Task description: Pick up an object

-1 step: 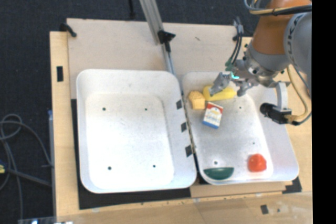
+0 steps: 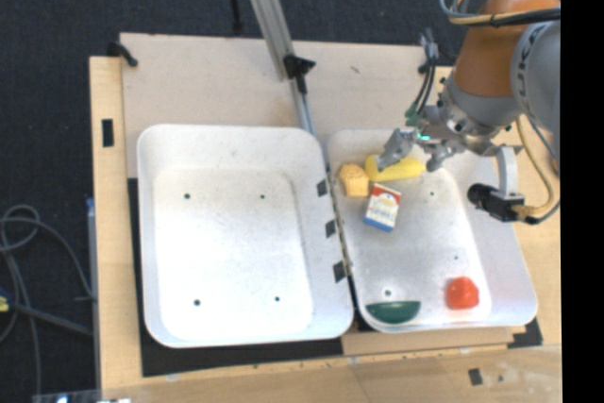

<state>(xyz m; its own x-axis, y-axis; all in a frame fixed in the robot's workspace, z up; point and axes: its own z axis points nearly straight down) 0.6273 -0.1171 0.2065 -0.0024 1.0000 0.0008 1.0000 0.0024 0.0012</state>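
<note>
yellow banana (image 2: 400, 170) | lying flat | right bin (image 2: 491, 231), upper left

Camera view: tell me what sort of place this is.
Probably a robotics lab test bench: a robot arm reaches over two white bins on a wooden board, one holding small toy-like items, with loose cables lying alongside.

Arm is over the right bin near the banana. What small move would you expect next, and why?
Probably a short descent onto the banana. The gripper sits right over it, at the far end of the right bin, with jaws spread on either side. A tan block and small carton lie close, so straight down seems safest.
</note>
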